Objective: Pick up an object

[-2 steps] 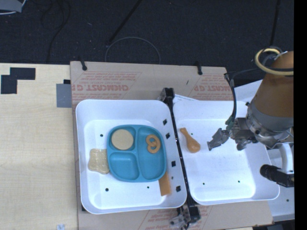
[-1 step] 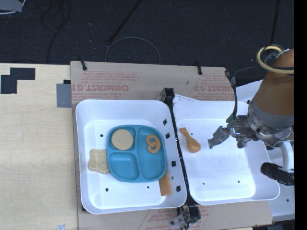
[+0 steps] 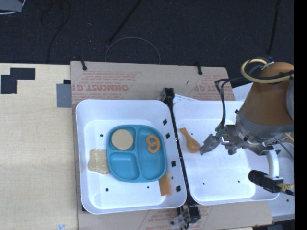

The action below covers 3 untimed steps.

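Mirrored red lettering is running unreadably across the cardboard (image 3: 144, 83). A blue tray (image 3: 136, 169) is sitting mid-left bin (image 3: 86, 128). An orange spoon (image 3: 190, 141) is lying near the right bin's (image 3: 225, 195) left wall, just beside the gripper (image 3: 207, 146), whose jaw state I cannot tell.

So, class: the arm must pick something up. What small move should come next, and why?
Probably ease the gripper slightly left and down over the orange spoon. The spoon lies in the right bin just left of the fingertips, nearest of all, and nothing is held yet.
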Motion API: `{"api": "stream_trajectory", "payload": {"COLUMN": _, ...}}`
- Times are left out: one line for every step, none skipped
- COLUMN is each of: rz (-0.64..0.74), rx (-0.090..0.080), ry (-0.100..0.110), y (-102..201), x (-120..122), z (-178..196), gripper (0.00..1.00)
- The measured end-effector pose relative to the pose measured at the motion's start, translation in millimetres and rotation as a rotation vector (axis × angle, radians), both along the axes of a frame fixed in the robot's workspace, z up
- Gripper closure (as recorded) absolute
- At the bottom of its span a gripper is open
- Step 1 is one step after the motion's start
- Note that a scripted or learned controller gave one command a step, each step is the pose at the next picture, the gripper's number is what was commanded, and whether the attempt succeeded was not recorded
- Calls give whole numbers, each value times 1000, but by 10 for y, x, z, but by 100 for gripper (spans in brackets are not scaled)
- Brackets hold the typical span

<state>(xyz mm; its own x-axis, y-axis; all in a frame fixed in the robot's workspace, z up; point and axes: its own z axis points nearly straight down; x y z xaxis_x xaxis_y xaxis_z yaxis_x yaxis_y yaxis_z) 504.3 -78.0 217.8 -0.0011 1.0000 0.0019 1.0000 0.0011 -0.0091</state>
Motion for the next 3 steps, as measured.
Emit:
{"api": "stream_trajectory", "payload": {"rz": -2, "rx": 0, "ry": 1, "y": -29, "x": -108, "z": -565, "gripper": 0}}
{"api": "stream_trajectory", "payload": {"rz": -2, "rx": 0, "ry": 0, "y": -73, "x": -47, "z": -1149, "gripper": 0}}
{"api": "stream_trajectory", "payload": {"rz": -9, "rx": 0, "ry": -2, "y": -92, "x": -43, "z": -1019, "gripper": 100}}
